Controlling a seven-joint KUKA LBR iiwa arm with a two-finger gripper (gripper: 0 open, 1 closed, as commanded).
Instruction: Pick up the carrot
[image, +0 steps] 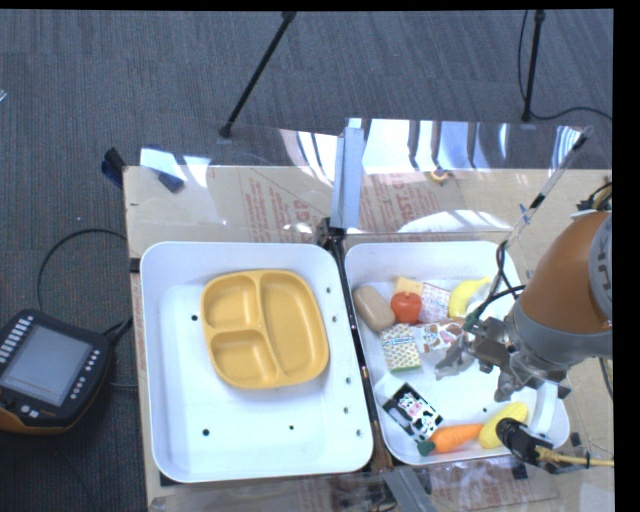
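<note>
The carrot (455, 437) is orange with a green tip and lies flat along the front edge of the right bin (440, 254). It rests between a black-and-white cow-pattern box (413, 410) and a yellow lemon (503, 422). My gripper (463, 357) hangs over the middle of the right bin, behind the carrot and apart from it. The grey arm with its orange band (568, 280) comes in from the right. I see nothing held in the gripper.
The right bin also holds a tan potato (373, 308), a red tomato (406, 306), a banana (465, 296) and small food boxes (402, 350). A yellow divided plate (265, 328) sits in the left bin (170, 400). A tablet pendant (45, 370) lies on the floor at left.
</note>
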